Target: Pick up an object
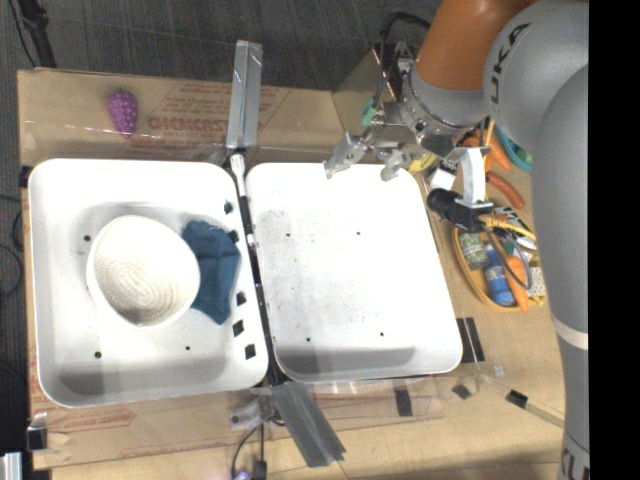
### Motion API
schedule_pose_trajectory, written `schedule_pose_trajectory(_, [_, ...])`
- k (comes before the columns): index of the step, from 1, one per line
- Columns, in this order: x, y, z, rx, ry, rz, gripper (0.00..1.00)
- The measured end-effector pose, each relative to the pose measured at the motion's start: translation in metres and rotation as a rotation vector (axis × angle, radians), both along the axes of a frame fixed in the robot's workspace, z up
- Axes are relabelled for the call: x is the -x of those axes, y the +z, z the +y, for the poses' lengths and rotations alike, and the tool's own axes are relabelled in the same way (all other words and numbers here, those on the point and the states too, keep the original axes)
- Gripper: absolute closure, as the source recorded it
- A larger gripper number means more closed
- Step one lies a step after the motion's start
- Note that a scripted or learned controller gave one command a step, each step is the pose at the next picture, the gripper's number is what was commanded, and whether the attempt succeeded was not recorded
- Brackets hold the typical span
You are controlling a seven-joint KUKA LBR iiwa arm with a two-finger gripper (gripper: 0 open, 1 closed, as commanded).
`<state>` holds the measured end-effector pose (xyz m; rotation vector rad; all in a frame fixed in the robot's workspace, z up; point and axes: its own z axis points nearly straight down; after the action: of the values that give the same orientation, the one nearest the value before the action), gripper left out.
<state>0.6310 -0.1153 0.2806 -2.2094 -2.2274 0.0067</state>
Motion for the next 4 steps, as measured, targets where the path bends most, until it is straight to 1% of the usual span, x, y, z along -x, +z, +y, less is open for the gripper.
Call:
schedule_pose_trajectory(1, [0.038,0.069,-0.070,0.001,0.047,-0.005,0.00])
schedule_pose_trajectory(2, [0.088,0.073,-0.096,-0.001,0.303,-0.003,0.00])
schedule_pose_trajectory(3, [0.004,0.057,-0.094,0.001,0.102,-0.004,0.00])
schedule_pose_trajectory(4, [0.029,0.033,-0.094,-0.002,0.412,-0.001,0.00])
